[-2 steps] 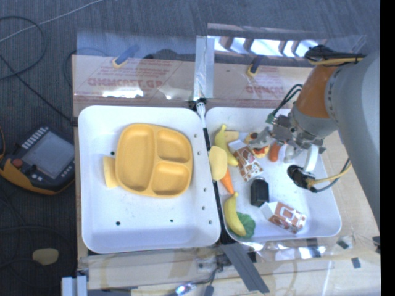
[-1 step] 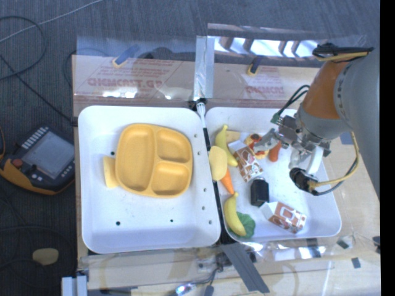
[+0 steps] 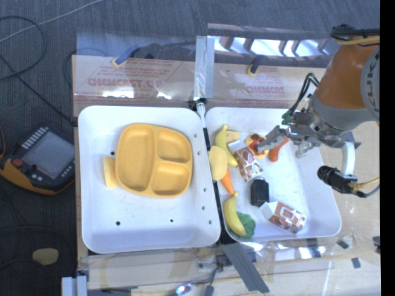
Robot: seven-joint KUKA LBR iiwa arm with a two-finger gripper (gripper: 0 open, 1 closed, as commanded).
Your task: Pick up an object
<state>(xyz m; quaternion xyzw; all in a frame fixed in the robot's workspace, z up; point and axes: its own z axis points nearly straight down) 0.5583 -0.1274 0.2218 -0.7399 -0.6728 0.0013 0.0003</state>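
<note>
- Reaching in from the right above the right bin (image 3: 321, 224): grey arm (image 3: 349, 85) with orange band, hanging over the bin's upper right part.
- Claw (image 3: 279, 142) pointing left over the bin's upper middle, pinching an orange-red piece (image 3: 276, 147) between its fingers; the piece looking lifted off the bin floor, though height being hard to judge from above.
- Lying just left of the claw: a small brown-and-white printed carton (image 3: 248, 163), tilted, touching a yellow banana (image 3: 223, 143) along the bin's left wall.
- Sitting below that banana: a pale yellow rounded item (image 3: 217, 161), then a toy carrot (image 3: 227, 181) slanting down toward the bin's lower left.
- Resting at the lower left corner: a second banana (image 3: 231, 211), touching a green leafy toy (image 3: 246, 225).
- Lying near the bin's middle: a small black object (image 3: 258, 191), apart from the carrot.
- Lying in the lower right part: another brown-and-white carton (image 3: 284, 217), on its side.
- Sitting in the left bin (image 3: 99, 227): a yellow divided plate (image 3: 152, 160) with three compartments, a pale yellow flat piece (image 3: 108, 171) peeking out at its left edge.
- Resting off the counter to the far left, on the dark floor: a handheld control pendant (image 3: 38, 158) with orange trim.
</note>
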